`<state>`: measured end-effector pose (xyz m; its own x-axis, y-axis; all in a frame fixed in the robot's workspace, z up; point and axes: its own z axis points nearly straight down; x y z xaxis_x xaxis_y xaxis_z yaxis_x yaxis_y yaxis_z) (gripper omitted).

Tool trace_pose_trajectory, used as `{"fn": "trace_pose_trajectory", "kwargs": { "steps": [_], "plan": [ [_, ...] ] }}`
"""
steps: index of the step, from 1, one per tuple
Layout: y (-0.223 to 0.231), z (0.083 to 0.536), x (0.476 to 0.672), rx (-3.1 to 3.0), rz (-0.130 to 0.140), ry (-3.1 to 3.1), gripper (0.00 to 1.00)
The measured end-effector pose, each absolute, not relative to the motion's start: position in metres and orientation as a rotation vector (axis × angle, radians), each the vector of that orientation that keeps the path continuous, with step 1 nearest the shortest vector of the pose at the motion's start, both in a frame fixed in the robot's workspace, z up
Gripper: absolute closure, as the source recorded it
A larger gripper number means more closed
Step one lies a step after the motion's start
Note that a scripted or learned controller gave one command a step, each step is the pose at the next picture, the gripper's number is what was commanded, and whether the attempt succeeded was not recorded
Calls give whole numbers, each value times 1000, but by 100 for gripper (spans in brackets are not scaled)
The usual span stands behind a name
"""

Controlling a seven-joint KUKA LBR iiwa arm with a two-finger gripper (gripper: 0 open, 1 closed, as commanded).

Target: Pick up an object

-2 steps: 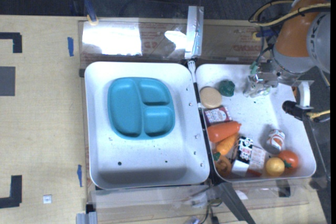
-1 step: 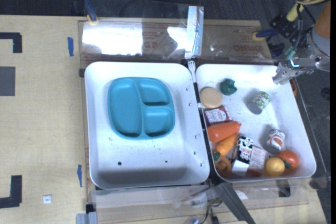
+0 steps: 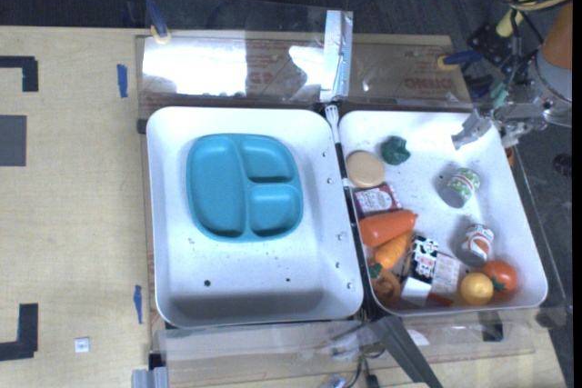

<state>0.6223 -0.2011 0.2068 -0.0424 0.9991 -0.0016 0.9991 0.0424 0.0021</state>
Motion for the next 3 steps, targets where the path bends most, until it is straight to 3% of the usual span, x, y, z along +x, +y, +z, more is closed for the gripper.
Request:
{"fn": "trace_pose_trajectory", "kwargs": {
  "steps": [1, 2, 3],
  "plan": [
    [-210, 99, 606, 2225, 23, 2218, 0],
    [-192, 228, 550, 2170, 15, 2248, 0],
    [-207, 104, 538, 2211, -3, 2248, 0]
  ]
}}
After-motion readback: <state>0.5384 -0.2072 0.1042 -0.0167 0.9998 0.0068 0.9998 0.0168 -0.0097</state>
